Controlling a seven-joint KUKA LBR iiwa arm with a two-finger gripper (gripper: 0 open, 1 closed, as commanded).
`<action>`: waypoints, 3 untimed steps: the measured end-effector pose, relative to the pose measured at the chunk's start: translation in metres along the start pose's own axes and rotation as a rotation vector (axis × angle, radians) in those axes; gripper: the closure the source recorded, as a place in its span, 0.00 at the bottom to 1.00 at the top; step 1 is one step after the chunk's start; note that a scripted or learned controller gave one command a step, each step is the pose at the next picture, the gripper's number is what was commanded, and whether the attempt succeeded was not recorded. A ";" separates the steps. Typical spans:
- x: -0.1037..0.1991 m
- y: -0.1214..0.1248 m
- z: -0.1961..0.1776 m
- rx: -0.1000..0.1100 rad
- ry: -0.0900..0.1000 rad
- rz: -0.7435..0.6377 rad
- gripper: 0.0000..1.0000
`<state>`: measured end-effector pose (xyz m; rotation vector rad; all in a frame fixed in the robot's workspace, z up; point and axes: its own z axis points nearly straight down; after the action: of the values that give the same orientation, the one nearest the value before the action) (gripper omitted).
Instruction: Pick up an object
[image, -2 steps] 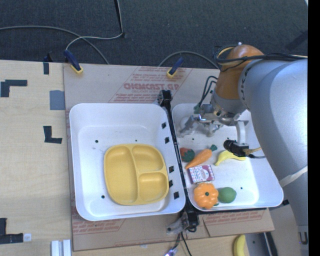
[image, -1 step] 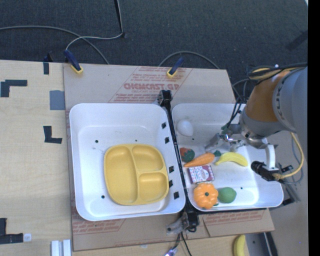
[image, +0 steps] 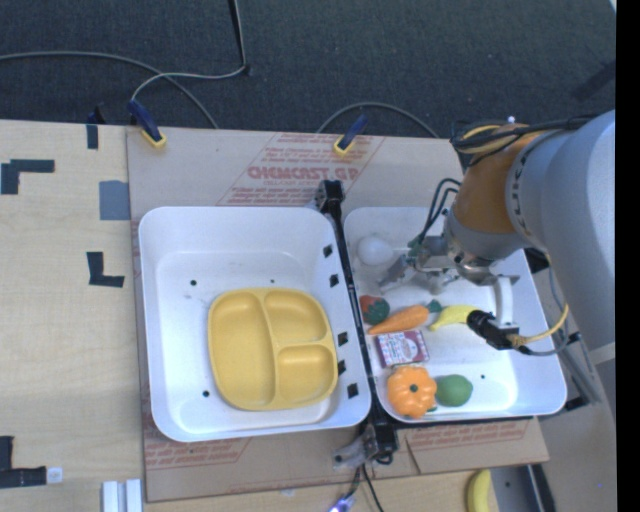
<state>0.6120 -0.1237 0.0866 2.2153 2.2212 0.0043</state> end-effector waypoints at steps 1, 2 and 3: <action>-0.046 -0.011 -0.071 0.004 -0.001 0.002 0.00; -0.062 -0.049 -0.011 -0.006 0.000 0.002 0.00; -0.101 -0.021 -0.089 0.003 -0.001 0.002 0.00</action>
<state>0.5905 -0.2242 0.1754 2.2179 2.2200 -0.0004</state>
